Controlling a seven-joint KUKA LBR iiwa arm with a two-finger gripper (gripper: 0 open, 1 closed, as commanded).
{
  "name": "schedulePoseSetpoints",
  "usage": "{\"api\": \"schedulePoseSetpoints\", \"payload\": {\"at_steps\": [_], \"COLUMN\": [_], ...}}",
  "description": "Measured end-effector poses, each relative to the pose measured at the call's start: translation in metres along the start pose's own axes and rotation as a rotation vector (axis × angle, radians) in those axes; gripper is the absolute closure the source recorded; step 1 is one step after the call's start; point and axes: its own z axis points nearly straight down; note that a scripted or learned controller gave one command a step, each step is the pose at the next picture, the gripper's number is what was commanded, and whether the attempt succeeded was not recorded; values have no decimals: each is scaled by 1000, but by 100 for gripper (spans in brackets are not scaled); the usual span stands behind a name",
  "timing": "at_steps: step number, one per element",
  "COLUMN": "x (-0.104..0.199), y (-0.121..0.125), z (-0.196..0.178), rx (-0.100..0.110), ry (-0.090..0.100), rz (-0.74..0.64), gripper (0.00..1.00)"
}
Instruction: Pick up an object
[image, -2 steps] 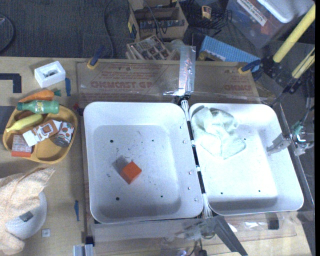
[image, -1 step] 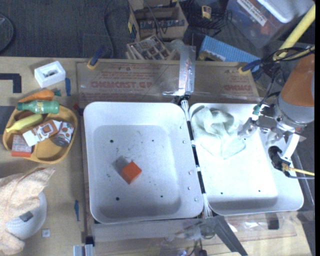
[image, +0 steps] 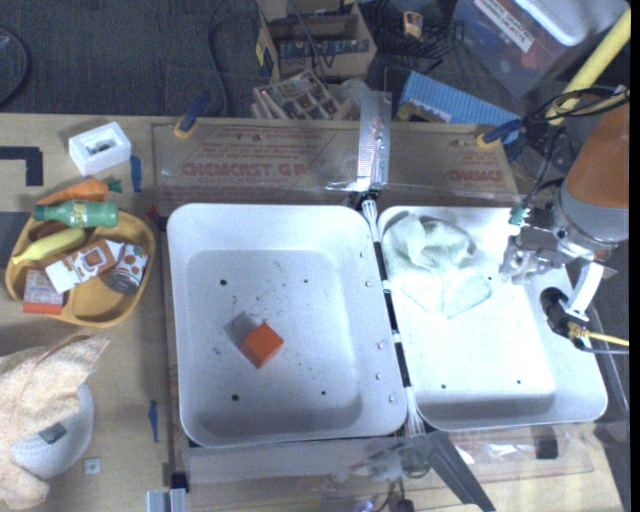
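An orange cube (image: 264, 344) lies in the left bin (image: 200, 240), a little left of its middle, with a grey shadow beside it. A crumpled white cloth with a clear plastic piece (image: 432, 256) sits in the far left part of the right bin (image: 500, 380). My gripper (image: 525, 256) hangs over the right bin's far right side, just right of the cloth and apart from it. The grey arm with its orange band (image: 604, 170) rises behind it. The cube is far to the gripper's left, in the other bin.
A yellow bowl (image: 100, 305) of toy food stands left of the bins, with a beige cloth (image: 45, 380) below it. A black part and a yellow cable (image: 600, 340) hang at the right bin's right edge. A clear panel (image: 270, 165) stands behind the bins.
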Motion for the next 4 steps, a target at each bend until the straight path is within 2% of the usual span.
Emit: {"api": "schedulePoseSetpoints", "payload": {"at_steps": [1, 2, 3, 4], "x": [0, 19, -11, 0], "y": [0, 76, 88, 85], "z": [0, 67, 80, 80], "rx": [0, 4, 7, 1], "ry": [0, 0, 9, 2], "rz": [0, -40, -143, -396], "gripper": [0, 0, 0, 0]}}
